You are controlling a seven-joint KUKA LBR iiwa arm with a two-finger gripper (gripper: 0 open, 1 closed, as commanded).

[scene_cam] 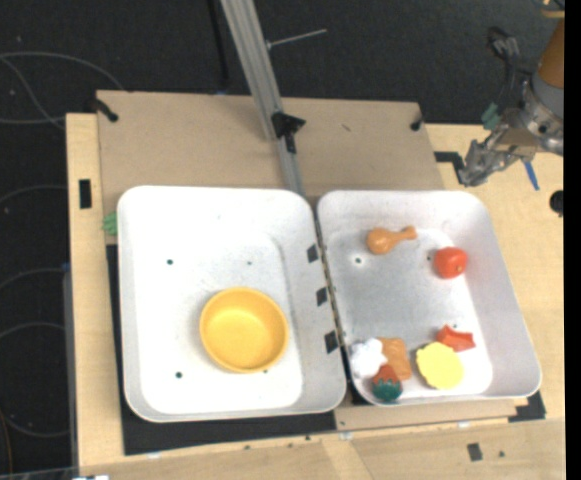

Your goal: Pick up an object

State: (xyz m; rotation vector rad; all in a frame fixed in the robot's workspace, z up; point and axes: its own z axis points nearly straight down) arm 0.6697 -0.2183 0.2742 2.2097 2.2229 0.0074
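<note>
So the gripper (478,160) is parked just off the right bin's (410,208) far right corner, over bare bench, at about 1 o'clock from that bin's middle. It's small and dark from up here, and I honestly can't tell how it's set; nothing looks caught in it though. Everything worth grabbing is in the right bin: an orange drumstick-shaped toy (390,239) near the far wall, a red tomato-looking thing (451,262) just to its right, and a cluster along the near edge with a yellow disc (439,367), a small red piece (457,340), an orange piece (397,356), something white (367,355) and a teal bit (386,391). The left bin (170,228) just has a yellow bowl (243,329). My guess is the tomato's the easy target: it's the closest, sitting at roughly 7 o'clock from the gripper, on its own and well clear of the walls. The drumstick's long axis runs about 3-to-9, so that one would need a grip across the neck.
</note>
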